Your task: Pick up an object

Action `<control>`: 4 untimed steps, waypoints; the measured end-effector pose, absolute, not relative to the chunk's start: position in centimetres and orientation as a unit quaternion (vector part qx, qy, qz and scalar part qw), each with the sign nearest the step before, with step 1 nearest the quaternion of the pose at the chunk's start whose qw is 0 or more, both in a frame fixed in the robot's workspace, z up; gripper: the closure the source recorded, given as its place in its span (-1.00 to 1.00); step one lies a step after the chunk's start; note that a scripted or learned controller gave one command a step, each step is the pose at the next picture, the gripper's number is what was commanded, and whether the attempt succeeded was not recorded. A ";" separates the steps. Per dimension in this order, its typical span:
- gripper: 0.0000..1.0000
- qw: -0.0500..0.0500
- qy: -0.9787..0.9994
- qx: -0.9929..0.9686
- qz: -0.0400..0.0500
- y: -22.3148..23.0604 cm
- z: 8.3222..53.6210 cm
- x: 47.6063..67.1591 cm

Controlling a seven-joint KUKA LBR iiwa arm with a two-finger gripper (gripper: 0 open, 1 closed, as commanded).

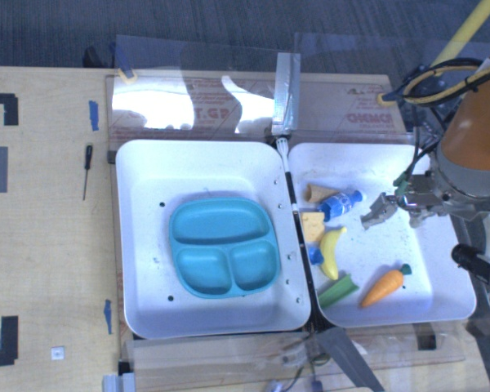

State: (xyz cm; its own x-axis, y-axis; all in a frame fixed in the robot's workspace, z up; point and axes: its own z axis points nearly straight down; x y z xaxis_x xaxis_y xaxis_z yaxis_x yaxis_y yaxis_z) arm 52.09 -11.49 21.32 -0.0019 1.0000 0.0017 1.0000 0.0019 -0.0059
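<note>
So, two shallow white plastic bins with rounded corners are seen side by side on a pale wooden desk [41,243]. The left bin [139,178] is taken up by a smooth turquoise plate [223,245], rounded and split into three compartments, one long one at the back and two smaller ones at the front.

The right bin [441,300] is where the toys are gathered, mostly along its left wall. A small blue bottle [340,204] with a white band is laid on its side, just beside a tan wedge [317,193] at the back. A flat yellow cheese-like block [312,225] is found in front of those, touching a curved yellow banana [331,252], with a small blue piece [315,256] tucked against the banana's left. Nearer the front, a green stick-shaped block [336,291] is lying at a slant, and an orange carrot [383,287] with a green top is placed apart from it, to the right.

The tool [372,216] is hung over the middle of the right bin, just right of the bottle, its metal fingers spread apart with nothing gripped between them. The grey arm with its orange band [474,137] is seen at the right.
</note>
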 end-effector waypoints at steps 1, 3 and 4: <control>-1.00 0.003 -0.708 -0.706 0.002 -9.2 14.5 57.6; -1.00 -0.001 -0.773 -0.634 -0.001 -7.8 18.5 60.9; -1.00 -0.002 -0.795 -0.607 -0.001 -9.6 9.4 62.0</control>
